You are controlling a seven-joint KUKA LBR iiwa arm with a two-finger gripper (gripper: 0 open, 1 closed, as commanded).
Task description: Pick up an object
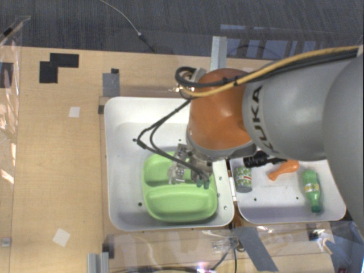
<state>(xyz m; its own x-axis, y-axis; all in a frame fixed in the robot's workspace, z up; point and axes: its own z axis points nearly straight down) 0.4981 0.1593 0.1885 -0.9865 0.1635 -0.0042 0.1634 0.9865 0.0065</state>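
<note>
A grey KUKA arm (307, 112) with an orange band above its wrist reaches in from the right over a pale wooden bench (51, 169) and hangs over the left shallow white plastic bin (122, 169). In the near half of that bin lies a light green, rounded plastic clamshell-like container (170, 201), its two lobes one behind the other. The metal two-finger gripper (190, 172) is low over the container's right side, at or just above its surface; whether its grip is released or clenched cannot be told, since the wrist and black cables crowd it, and nothing is seen between its tips. In the right shallow white bin (284, 206) a green plastic bottle (310, 191) lies near the right wall, an orange carrot-shaped toy (282, 169) sits at the back, and a small green-labelled can (243, 178) stands beside the left wall.
</note>
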